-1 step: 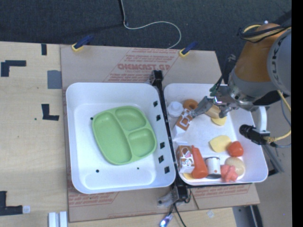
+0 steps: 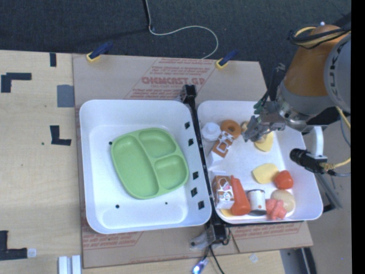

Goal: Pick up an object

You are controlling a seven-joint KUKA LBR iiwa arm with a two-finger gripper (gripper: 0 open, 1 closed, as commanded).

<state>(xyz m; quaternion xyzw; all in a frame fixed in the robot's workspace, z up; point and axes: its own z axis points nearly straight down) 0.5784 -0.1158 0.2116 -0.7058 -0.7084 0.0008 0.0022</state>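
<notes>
A: Where is the gripper (image 2: 255, 131)?

B: Over the right bin (image 2: 311, 210), toward its far side, hanging low above a pale yellow piece (image 2: 264, 144) that lies just beside a small brown ring-shaped doughnut (image 2: 230, 126). The grey arm (image 2: 319, 67) with its orange band comes in from the right.

A: Are the fingers open or closed?

B: I cannot tell; they are dark and bunched against the clutter, and nothing is clearly seen between them.

A: What else lies in that bin?

B: Near the divider a white bottle cap or small jar (image 2: 210, 131), then an orange and white packet (image 2: 222, 146). In the middle a yellow lemon-like fruit (image 2: 264, 173) touching a red tomato (image 2: 283, 180). Along the near wall a small carton (image 2: 224, 190), a red bottle (image 2: 239, 201), a small tin can (image 2: 256, 199) on its side, a beige round piece (image 2: 284, 197) and a pink-red item (image 2: 276, 210).

A: And the left bin (image 2: 97, 119)?

B: It holds a green divided plate (image 2: 150, 162) with three compartments, lying flat and turned at an angle.

A: What is under the bins?

B: A sheet of brown cardboard (image 2: 165, 79) with red printing, clamped at the far edge by two clips (image 2: 99, 51), on the wooden worktop (image 2: 34, 170). A thin white cable (image 2: 182, 30) loops over the dark floor beyond
</notes>
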